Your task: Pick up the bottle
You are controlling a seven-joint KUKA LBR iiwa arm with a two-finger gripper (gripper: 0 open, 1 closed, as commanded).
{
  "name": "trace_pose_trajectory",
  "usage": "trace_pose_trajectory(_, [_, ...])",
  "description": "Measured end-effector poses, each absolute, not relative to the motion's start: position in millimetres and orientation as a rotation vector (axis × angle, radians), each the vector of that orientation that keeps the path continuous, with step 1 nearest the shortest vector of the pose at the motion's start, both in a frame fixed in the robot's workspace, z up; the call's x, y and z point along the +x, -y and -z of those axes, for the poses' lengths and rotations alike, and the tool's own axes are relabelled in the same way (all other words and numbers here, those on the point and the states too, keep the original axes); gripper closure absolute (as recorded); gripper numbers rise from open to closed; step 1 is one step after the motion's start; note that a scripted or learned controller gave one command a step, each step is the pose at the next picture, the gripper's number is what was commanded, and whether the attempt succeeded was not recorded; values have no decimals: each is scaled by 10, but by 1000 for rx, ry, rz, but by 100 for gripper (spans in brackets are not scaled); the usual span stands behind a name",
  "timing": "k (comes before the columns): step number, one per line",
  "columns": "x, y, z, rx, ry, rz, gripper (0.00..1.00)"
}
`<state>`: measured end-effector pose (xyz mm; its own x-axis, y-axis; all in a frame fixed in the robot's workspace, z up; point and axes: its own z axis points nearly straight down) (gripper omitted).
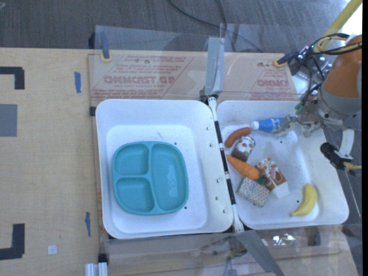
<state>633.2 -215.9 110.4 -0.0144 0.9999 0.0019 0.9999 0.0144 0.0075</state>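
- From my remote seat I start at the far left: the table (40,171) is pale wood-look board, flat and matte, with dark tape marks on it.
- Next comes the left bin (198,211), a shallow white plastic tray with rounded corners, and in it lies a teal divided plate (150,177), smooth, glossy and moulded into three compartments.
- Crossing the seam, I reach the right bin (330,214), the same white plastic, and here things are crowded.
- Near its left wall I see a reddish sausage toy (237,135), an orange carrot (244,167) that tapers to a point, and a small brown and white figure between them that I cannot identify.
- Just right of the carrot sit a speckled block (253,192) and a printed carton (272,174), both boxy with flat faces.
- The bottle (267,125) lies on its side near the back wall, a small white cylinder with a blue cap end, and it looks smooth and hard.
- A curved yellow banana (306,200) rests near the front right corner.
- The gripper (289,125) sits low at the bottle's right end, but I cannot tell how it is set.
- My judgement: the approach is made, yet the bottle rests on the bin floor, so closing on it and lifting are left.
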Motion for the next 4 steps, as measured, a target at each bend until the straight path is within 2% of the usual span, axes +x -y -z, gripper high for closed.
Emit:
trace_pose_trajectory(1, [6566, 1740, -892, 2123, -2306, 1, 0])
trace_pose_trajectory(2, [6561, 1748, -996, 2122, -2307, 6, 100])
trace_pose_trajectory(3, [6397, 1402, -2109, 2283, -2154, -2, 100])
trace_pose_trajectory(4, [6393, 1400, -2100, 2284, -2155, -1, 0])
